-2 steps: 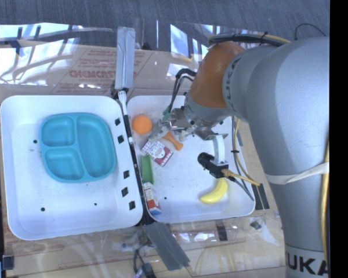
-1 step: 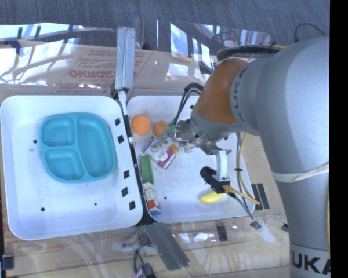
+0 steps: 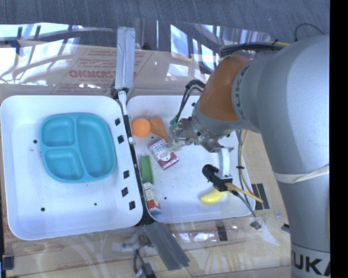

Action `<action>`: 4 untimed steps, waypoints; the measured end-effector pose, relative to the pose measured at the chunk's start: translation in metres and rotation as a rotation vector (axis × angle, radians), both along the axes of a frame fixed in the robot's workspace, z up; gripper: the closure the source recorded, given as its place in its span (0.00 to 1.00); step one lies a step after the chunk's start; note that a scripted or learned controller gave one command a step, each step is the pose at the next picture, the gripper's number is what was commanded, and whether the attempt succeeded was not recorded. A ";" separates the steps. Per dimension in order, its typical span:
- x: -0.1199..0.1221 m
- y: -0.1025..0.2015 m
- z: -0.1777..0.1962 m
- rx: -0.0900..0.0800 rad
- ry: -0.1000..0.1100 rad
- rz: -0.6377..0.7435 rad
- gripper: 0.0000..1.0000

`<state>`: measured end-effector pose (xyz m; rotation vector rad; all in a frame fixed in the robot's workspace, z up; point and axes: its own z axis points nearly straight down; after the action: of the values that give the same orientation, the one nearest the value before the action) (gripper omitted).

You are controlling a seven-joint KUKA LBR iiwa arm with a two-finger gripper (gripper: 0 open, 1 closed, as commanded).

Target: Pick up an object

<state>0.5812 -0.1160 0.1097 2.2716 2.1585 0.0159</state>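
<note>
Lying flat in the shallow white right-hand bin [image 3: 182,198]: small red-and-white cardboard carton [image 3: 163,154], long axis ten-to-four o'clock. At its two o'clock, gripper [image 3: 177,135]; open or closed, impossible to tell.

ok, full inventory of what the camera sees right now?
bins: 2, white, side by side on the bench
divided plate: 1, blue, left bin
ball: 1, orange, right bin, far left corner
tapered piece: 1, orange-brown, right bin, beside the ball
small box: 1, red and white, right bin, near the middle
stick: 1, green, right bin, along its left wall
small pack: 1, red and white, right bin, near left corner
curved piece: 1, yellow, right bin, near right
arm: 1, grey with orange band, reaching in from the right
gripper: 1, over the right bin, just above the small box
</note>
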 end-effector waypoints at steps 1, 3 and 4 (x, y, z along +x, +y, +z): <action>0.036 -0.018 -0.009 -0.003 -0.002 0.049 1.00; -0.022 0.014 -0.019 -0.001 0.018 0.097 0.00; -0.022 0.014 -0.010 -0.001 0.021 0.100 1.00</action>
<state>0.5596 -0.1019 0.0998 2.1706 2.2799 -0.0076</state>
